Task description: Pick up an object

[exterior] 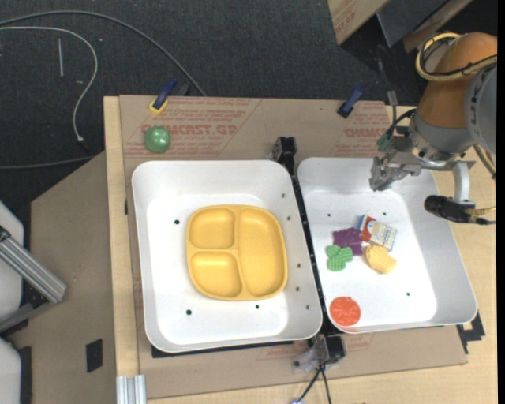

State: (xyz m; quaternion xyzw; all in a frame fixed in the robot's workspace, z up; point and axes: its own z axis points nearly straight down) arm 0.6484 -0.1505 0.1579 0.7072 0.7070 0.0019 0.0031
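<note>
A cardboard-covered table (237,126) printed with red lettering stands on dark carpet floor (237,47), lit evenly from above. Blue clamps (164,95) pin the cardboard sheet at its far edge. A thin white cable (83,118) loops across the carpet at upper left, a metal rail (28,268) juts in at left, and a cardboard box (355,16) sits at the top.

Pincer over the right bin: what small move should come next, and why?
Probably shift toward the toy cluster and lower. The pincer hangs near the right bin's far edge, apart from the purple piece and yellow piece.
</note>
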